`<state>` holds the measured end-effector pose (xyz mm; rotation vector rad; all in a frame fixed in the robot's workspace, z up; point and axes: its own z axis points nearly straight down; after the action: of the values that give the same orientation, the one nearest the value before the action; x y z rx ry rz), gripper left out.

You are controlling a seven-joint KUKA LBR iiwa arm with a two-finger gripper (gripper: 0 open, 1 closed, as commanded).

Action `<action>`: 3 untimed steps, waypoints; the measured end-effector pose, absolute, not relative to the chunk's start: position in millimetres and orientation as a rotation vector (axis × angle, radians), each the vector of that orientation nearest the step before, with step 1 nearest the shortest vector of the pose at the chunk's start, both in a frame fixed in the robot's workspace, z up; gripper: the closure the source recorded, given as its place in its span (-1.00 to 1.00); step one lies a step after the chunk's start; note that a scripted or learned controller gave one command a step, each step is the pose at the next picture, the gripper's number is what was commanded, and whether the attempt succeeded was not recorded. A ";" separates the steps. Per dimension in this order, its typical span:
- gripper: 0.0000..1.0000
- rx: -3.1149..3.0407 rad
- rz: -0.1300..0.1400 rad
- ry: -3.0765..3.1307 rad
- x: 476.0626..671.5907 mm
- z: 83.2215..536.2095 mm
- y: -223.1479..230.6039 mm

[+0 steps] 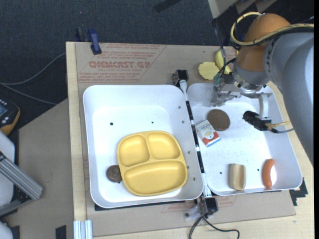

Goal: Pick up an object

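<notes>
Grey gripper (223, 94) above right bin (284, 148)

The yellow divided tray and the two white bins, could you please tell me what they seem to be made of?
The yellow tray looks like molded plastic with a smooth, slightly glossy finish: it has rounded compartment walls, one even color and soft highlights. The left bin and right bin look like thin formed plastic, matte to satin white, with rounded corners and rolled rims. Painted metal cannot be ruled out from this view.
</notes>
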<state>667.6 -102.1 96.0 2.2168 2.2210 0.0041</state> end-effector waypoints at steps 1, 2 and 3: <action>-1.00 2.217 0.003 2.222 667.3 95.3 -102.2; -1.00 2.227 -0.005 2.222 636.3 84.0 -116.7; -1.00 2.225 -0.003 2.222 628.2 84.8 -127.5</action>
<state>628.2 -127.5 84.8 2.2247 2.2217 -0.0029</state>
